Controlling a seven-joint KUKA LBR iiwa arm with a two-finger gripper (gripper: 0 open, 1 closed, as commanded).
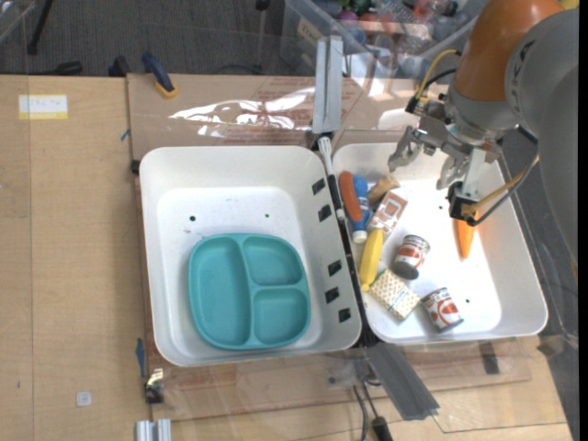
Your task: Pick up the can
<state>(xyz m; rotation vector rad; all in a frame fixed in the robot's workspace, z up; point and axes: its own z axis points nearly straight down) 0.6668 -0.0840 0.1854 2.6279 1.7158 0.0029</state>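
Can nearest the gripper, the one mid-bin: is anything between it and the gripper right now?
Nothing visible blocks it. The gripper hangs above the right bin's far end, and the can lies in open floor below it. A carton sits up-left of the can, an orange carrot to its right, both apart.

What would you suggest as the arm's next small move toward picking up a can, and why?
Probably lower the open end effector toward the nearer can in the right bin. It hangs above the bin's far end, holding nothing, and that can lies just below it, apart from the carrot.
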